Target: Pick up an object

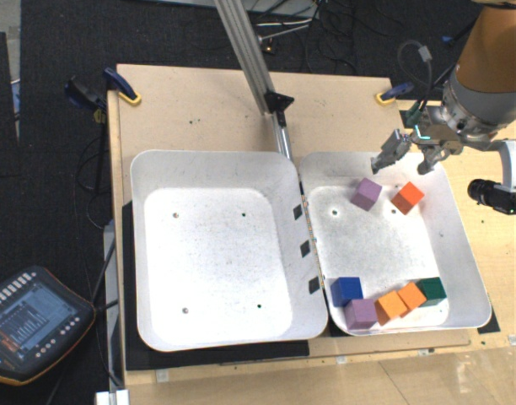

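Beneath the open pincer [407, 157], orange cube [407, 197] sits corner-up.

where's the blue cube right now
The blue cube sits in the right bin, near its front-left corner, just above and left of a purple cube in the front row.

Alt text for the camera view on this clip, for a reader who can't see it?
The arm's open tool hovers above the right bin's far end, near a purple cube and an orange cube. Blue, purple, orange and green cubes cluster at that bin's near edge; a left bin sits beside it.
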Motion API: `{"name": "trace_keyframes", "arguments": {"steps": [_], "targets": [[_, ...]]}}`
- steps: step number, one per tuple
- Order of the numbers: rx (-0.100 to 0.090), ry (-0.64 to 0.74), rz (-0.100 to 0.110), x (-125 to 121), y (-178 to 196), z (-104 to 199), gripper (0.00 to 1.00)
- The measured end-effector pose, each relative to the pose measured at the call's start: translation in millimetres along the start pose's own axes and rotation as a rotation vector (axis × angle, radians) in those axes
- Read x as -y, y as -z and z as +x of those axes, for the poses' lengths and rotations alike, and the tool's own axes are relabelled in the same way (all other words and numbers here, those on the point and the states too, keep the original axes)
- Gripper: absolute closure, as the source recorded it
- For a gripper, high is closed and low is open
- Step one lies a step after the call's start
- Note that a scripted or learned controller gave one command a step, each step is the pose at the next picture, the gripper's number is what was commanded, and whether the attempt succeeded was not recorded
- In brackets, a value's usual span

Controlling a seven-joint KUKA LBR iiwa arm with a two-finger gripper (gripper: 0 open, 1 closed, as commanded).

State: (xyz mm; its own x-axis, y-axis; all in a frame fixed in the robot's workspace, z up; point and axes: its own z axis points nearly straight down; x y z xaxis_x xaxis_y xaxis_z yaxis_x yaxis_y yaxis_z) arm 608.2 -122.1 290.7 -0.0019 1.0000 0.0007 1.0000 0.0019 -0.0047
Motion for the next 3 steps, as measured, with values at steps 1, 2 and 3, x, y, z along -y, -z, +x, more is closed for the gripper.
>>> {"name": "trace_keyframes", "arguments": {"steps": [1, 2, 3], "targets": [[0.001, 0.0, -0.005, -1, 3, 0, 0.0], [0.001, -0.002, 0.0, -11, -49, 0, 0.0], [0.001, -0.002, 0.0, -8, -94, 5, 0.0]]}}
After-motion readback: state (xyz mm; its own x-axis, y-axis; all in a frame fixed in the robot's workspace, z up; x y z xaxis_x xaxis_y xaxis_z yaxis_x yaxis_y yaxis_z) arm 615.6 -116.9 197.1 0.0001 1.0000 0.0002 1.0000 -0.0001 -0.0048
